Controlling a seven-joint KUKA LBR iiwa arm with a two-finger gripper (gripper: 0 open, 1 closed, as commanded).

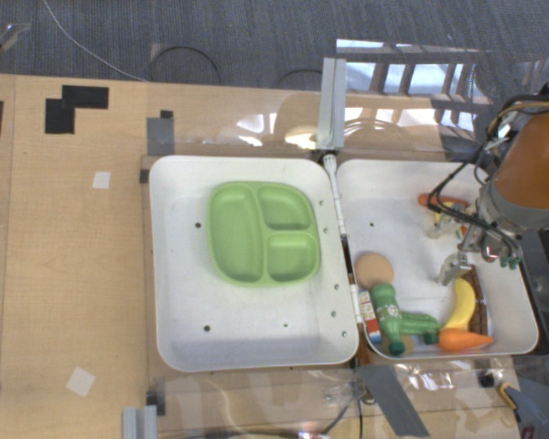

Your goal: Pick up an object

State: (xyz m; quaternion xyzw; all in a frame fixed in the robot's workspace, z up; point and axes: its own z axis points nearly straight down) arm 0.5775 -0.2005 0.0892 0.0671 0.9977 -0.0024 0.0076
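Right bin (384,186), banana (461,305) just below pincer (459,262)

green divided plate (261,233), white bins (178,327), yellow banana (461,305), orange carrot (464,340), tan egg (374,268)

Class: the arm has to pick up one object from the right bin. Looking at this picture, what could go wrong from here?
1. The banana, carrot and green bottle are crowded in the near corner, so the hand may nudge or catch more than one.
2. They lie close to the bin wall, which could block the hand.
3. The egg-like ball might roll away.
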